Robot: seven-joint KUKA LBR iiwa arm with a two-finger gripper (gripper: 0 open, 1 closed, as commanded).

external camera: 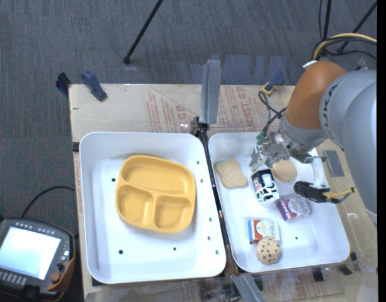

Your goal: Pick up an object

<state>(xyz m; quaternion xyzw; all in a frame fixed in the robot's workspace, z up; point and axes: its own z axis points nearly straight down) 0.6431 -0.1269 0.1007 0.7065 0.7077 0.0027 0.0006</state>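
Camera view: both shallow white bins are being looked down on at a slant; the grey arm with the orange band point(315, 96) is reaching in from the right over the right-hand white bin point(318, 247).
Gripper: the two-finger gripper point(266, 151) is being held low over the back of the right bin; whether it is open or shut cannot be told.
Likely target: the small black-and-white printed carton point(265, 185) is lying just below the gripper, between the pale tan slice of toy bread point(231, 172) and the round tan bun-shaped piece point(284, 170).
Handling: the carton is judged to be light and fairly stiff, with flat sides that are offering the best hold across its narrow width; a glossy skin may be making it slippery.
Other items: a purple foil-like packet point(294, 207), probably soft and crinkly; a small red, white and blue box point(264, 229); a round chocolate-chip cookie point(268, 251), touching that box's lower edge.
Left bin: a yellow plastic divided plate point(156, 192) is lying in the left-hand white bin point(98, 250).
Writing: bold marks are being seen on the carton but cannot be read; faint red lettering on the brown cardboard table cover point(161, 109) is too blurred to be made out.
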